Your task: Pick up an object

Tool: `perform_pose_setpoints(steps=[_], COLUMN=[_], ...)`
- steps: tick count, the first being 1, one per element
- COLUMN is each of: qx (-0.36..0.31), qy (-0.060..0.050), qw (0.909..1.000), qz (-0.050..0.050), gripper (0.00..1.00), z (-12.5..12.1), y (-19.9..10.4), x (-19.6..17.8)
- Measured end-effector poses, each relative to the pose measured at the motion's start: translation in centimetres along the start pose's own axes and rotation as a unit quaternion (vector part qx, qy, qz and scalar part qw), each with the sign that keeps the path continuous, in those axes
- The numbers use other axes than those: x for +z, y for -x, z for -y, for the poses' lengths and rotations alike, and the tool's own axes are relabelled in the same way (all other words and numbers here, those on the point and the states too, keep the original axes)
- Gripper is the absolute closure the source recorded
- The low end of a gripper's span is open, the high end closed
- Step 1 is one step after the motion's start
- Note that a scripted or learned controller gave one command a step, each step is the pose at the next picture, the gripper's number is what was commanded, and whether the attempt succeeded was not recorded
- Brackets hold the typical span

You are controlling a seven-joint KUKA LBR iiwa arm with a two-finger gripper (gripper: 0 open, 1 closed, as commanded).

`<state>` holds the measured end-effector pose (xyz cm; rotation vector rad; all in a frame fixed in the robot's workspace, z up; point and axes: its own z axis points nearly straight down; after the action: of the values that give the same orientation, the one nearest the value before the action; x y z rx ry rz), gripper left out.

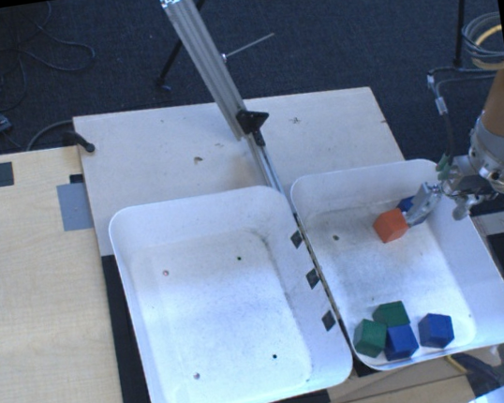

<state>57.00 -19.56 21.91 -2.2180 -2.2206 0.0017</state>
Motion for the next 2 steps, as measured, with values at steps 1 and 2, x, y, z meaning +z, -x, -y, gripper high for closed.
perform_pose_setpoints(steps=[1, 2], qx=[-0.002, 0.003], qy=[0.001, -0.019], qw=[1.0, 0.9998], qz=[0.001, -0.002], gripper=[0.0, 0.0], z=[-2.4, -8.4], y=[-0.1, -1.8], x=[13.1, 13.1])
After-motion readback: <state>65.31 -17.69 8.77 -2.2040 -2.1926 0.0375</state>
